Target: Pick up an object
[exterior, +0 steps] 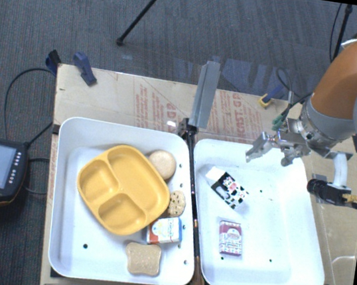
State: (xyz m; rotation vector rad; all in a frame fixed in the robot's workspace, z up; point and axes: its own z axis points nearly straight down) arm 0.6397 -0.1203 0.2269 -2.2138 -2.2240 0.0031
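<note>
Hovering above the right bin's (312, 213) far edge, fingers (256, 149) spread apart, unladen.

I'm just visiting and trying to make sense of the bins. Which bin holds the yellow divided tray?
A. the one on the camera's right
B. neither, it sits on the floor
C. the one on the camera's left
C: the yellow divided tray lies in the left bin, next to a cookie and a slice of toast.
</note>
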